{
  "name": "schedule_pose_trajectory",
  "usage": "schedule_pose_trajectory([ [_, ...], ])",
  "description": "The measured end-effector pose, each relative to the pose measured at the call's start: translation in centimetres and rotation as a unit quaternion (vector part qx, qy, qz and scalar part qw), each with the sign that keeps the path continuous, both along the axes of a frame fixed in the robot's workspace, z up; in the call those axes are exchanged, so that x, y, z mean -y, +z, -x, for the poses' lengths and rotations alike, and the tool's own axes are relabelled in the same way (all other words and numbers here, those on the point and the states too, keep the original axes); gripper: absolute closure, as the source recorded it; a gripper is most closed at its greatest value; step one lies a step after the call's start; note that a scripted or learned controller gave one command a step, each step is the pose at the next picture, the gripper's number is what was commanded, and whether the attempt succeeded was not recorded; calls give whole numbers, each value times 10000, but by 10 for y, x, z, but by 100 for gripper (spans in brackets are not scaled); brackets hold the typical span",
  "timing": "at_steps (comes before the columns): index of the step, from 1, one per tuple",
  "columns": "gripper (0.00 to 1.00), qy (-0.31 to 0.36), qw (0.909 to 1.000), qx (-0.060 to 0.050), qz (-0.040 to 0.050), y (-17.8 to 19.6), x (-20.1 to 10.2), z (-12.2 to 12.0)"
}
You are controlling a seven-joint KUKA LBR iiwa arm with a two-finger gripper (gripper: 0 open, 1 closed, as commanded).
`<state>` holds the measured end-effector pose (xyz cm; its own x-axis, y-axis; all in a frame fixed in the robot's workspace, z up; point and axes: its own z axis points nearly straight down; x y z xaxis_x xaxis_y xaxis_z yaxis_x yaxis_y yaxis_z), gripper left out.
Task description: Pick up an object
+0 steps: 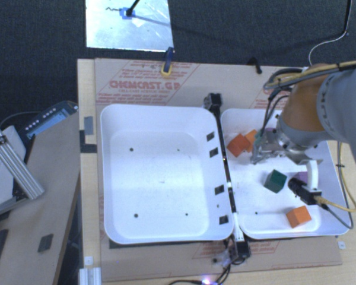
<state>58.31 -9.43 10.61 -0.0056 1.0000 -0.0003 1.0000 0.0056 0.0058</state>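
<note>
The right bin (249, 218) holds several small blocks. Two orange blocks (240, 143) lie together near its upper left, a dark green cube (276, 180) sits in the middle, an orange block (299, 216) rests near the front, and a purple piece (300, 176) peeks out beside the green cube. My gripper (260, 154) hangs low over the bin, just right of the two orange blocks and up-left of the green cube. The wrist body hides its fingertips.
The left bin (160, 171) lies beside the right one, with a black divider strip (222, 165) between them. Cables (338, 203) trail along the right bin's right side. A yellow and blue clip (167, 66) sits at the board's far edge.
</note>
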Motion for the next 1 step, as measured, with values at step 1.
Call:
schedule_pose_trajectory([
  [1, 100, -13, 9998, -185, -14, -19, -3, -61],
])
